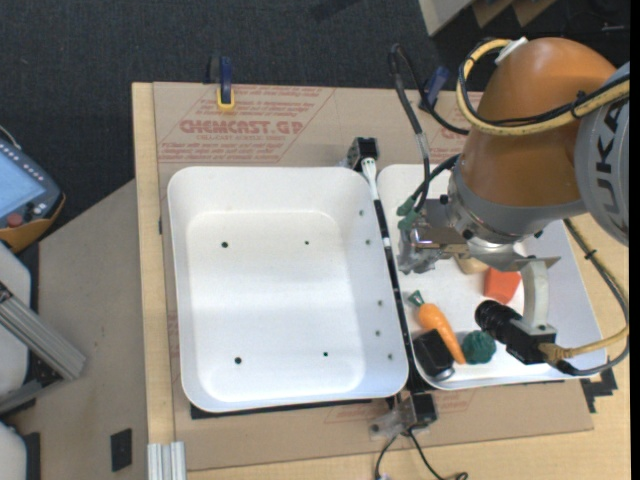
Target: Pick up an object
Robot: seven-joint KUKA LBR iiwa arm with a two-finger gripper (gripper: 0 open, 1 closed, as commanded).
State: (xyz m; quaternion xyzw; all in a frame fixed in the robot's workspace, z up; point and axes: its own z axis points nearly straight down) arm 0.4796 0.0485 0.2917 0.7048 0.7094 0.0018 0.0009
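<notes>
In the right bin (575, 298) lie an orange carrot with a green top (438, 326), a black object (433, 353) at the front corner, a dark green round piece (479, 346) and a red-orange block (503, 285). My gripper (416, 251) hangs low over the bin's left side, near the wall shared with the left bin. It is just behind the carrot and apart from it. The grey and orange wrist covers the back and middle of the right bin. A tan piece (470, 264) peeks out under the wrist.
The left white bin (190, 268) sits beside the right one on a cardboard sheet (250, 118). A blue clamp (225, 76) holds the sheet's far edge. Cables run along the divider between the bins.
</notes>
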